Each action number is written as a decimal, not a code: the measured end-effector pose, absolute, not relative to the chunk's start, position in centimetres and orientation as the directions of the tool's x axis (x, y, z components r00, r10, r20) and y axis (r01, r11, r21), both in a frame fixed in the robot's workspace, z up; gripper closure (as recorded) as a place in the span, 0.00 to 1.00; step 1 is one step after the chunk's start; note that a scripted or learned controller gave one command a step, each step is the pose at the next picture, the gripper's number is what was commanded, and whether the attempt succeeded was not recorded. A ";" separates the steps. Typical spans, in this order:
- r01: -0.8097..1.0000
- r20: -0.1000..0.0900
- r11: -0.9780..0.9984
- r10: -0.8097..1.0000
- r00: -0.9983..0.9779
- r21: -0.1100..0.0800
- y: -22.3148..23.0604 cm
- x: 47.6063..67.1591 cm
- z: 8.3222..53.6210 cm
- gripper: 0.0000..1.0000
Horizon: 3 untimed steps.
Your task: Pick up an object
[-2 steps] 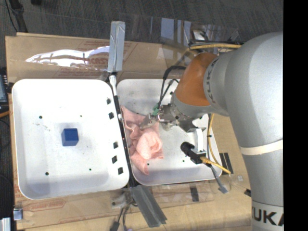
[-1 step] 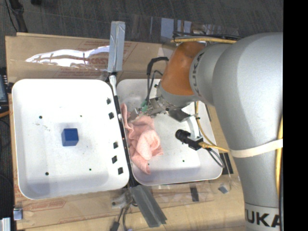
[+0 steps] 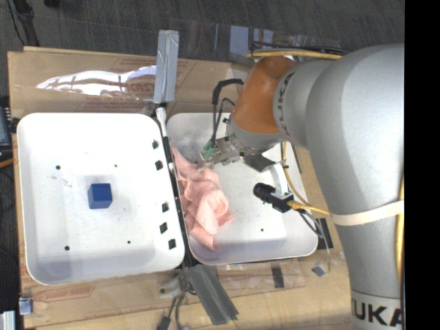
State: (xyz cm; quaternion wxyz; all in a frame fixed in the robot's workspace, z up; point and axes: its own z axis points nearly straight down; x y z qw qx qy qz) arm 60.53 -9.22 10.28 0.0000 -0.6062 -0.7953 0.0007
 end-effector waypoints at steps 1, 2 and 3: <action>0.964 -0.001 0.265 0.964 -0.265 -0.001 -9.2 60.5 10.3 0.00; 0.983 0.002 0.184 0.983 -0.184 -0.004 -11.6 56.1 9.1 0.00; 0.982 0.002 0.188 0.982 -0.188 -0.005 -11.6 56.2 10.1 1.00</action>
